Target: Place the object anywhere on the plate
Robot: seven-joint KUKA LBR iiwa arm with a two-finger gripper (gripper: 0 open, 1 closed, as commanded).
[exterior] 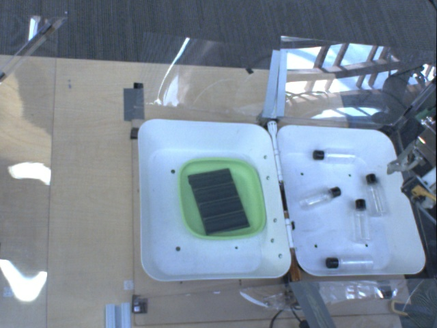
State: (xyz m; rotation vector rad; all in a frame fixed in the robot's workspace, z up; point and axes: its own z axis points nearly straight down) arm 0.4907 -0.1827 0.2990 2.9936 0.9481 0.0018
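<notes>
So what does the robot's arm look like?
The arm comes in at the picture's right edge. What you can see of it is dark grey and black, with thin dark lines across it that may be cables. Its gripper looks like a small, pale, silvery metal part by the rim of the right bin. It's too small and cut off to make out any markings.
</notes>
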